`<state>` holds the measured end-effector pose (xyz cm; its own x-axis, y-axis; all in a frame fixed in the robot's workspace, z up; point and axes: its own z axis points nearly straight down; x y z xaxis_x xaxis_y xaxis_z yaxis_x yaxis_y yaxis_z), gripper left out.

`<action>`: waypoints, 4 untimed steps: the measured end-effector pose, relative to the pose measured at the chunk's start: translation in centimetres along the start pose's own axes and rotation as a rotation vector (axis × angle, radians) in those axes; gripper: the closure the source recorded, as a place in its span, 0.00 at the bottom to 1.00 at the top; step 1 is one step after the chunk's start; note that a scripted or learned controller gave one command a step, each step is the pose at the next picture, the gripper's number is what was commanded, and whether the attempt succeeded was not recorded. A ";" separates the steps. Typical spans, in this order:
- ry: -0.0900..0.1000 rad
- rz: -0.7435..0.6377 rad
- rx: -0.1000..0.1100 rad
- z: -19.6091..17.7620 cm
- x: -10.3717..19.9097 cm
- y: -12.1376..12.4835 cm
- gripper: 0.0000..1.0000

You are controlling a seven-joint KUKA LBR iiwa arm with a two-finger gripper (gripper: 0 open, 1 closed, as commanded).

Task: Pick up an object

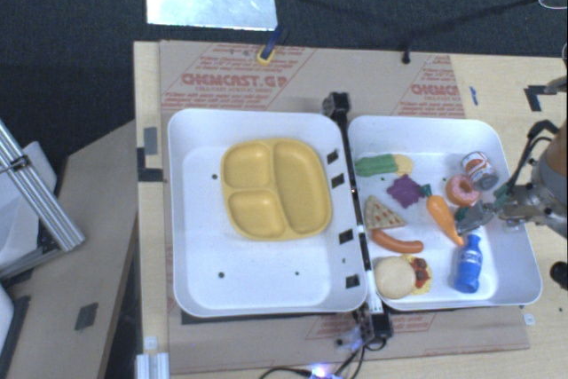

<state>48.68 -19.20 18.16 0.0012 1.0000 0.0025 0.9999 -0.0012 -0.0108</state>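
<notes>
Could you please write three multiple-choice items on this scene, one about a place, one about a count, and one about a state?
1. Where does the yellow tray lie?
A. In the left bin
B. In the right bin
C. On the bare bench beyond both bins

2. How many compartments does the yellow tray have?
A. Two
B. Three
C. Five

3. How does the blue bottle sit in the right bin?
A. Lifted in the air above the bin
C. Stacked on the yellow tray
B. Resting on the bin floor, below the gripper

Answers:
1. A: the tray sits within the left bin, left of the divider.
2. B: ridges split it into two upper sections and one lower.
3. B: the bottle rests on the white floor next to the orange carrot.
</notes>
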 end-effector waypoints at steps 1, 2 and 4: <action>-0.003 -0.004 -0.012 -0.6 0.0 0.3 0.00; -0.001 -0.002 -0.008 3.8 -0.6 0.4 0.00; -0.003 -0.002 -0.014 7.7 -0.6 0.6 1.00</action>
<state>49.20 -19.79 10.44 -0.0013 1.0000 -0.0009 1.0000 0.0013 0.0033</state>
